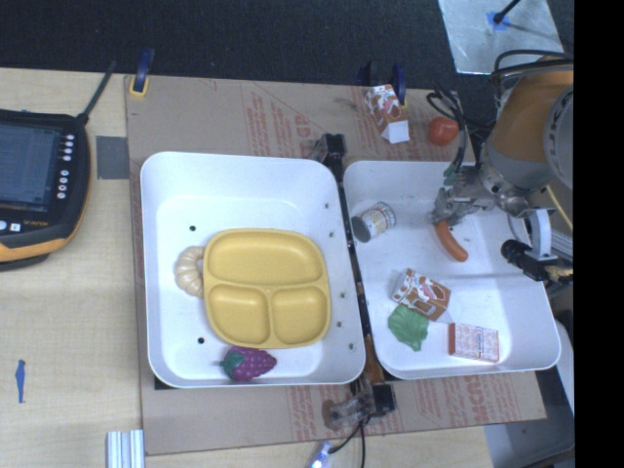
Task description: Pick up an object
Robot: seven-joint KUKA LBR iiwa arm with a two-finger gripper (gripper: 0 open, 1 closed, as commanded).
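Observation:
My gripper (451,211) hangs over the upper middle of the right bin (526,339), reaching in from the right. Just below it an orange-red sausage (451,243) lies on the bin floor, its upper end right at the gripper's tip; I cannot tell whether they touch. A small silver can (373,221) lies on its side to the left. Further down the bin are a printed carton (421,293), a green leafy toy (409,326) and a red-and-white packet (474,341).
The left bin (166,193) holds a yellow divided tray (265,287), a beige pastry toy (188,269) and purple grapes (249,364). Behind the bins lie a small carton (387,110) and a red tomato (444,131). A control pendant (34,183) sits at far left.

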